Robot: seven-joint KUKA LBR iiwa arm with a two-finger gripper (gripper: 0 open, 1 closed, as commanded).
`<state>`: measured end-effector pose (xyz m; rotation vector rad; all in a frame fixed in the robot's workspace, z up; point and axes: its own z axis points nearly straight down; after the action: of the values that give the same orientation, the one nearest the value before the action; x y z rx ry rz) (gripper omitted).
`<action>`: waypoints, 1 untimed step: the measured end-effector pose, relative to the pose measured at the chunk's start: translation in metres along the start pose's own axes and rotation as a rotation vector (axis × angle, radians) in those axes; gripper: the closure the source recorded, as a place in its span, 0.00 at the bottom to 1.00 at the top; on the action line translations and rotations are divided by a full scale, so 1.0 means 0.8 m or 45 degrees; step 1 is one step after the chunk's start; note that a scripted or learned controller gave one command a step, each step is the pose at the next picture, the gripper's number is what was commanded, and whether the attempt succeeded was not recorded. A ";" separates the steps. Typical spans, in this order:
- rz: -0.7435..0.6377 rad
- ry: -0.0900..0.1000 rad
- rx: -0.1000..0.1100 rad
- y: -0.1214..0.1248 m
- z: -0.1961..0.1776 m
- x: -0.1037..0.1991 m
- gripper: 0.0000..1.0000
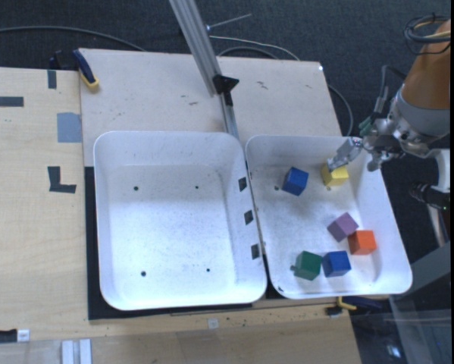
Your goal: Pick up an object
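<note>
In the right bin [386, 203] lie several small blocks. A blue cube [295, 180] and a yellow block [335, 175] sit near its far side. A purple block [342, 225], an orange block [362, 241], a second blue cube [336, 263] and a green block [308, 265] cluster near its front right. My gripper [357, 158] hovers over the bin's far right corner, open, with nothing between its fingers. Its left finger [341, 157] ends just above the yellow block.
The left bin [105, 203] stands beside the right one, sharing a middle wall. A metal pole [200, 44] slants down to the bins' far junction. A cable runs across the board behind the bins.
</note>
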<state>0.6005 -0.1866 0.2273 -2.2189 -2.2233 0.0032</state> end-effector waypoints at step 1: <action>-0.002 0.002 0.004 0.101 0.154 0.026 0.00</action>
<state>0.6810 -0.1660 0.1040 -2.2150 -2.2228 0.0053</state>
